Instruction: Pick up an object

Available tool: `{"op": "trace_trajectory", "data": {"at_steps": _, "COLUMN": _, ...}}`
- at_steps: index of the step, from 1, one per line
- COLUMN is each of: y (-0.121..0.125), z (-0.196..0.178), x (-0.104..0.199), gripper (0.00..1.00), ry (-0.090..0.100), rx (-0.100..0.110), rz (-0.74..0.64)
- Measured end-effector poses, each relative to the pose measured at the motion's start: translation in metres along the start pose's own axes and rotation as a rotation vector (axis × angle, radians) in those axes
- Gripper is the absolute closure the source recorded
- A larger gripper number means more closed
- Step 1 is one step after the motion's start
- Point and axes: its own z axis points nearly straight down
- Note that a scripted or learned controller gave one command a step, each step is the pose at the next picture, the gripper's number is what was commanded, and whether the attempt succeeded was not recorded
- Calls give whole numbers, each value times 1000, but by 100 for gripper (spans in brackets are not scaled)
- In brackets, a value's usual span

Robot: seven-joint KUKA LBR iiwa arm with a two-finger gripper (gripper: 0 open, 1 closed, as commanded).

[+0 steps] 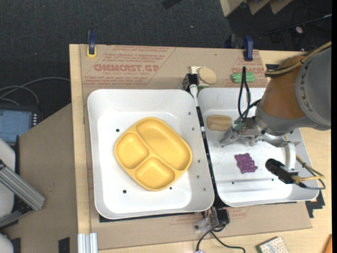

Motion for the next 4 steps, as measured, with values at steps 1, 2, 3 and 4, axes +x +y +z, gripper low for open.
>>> {"op": "trace_trajectory", "data": {"at_steps": 1, "y": -79, "z": 10, "x": -37, "gripper": 0, "ry": 4, "rx": 14, "rz": 5}}
{"op": "trace_trajectory", "data": {"at_steps": 2, "y": -56, "z": 10, "x": -1, "gripper": 0, "ry": 1, "rx": 3, "rz": -5}}
{"op": "trace_trajectory", "data": {"at_steps": 3, "y": -56, "z": -1, "x": -3, "gripper": 100, "ry": -1, "rx": -1, "rz": 0}}
{"op": "trace_trajectory", "data": {"at_steps": 4, "y": 3, "z": -96, "x": 84, "gripper": 100, "ry": 3, "rx": -8, "rz": -12}}
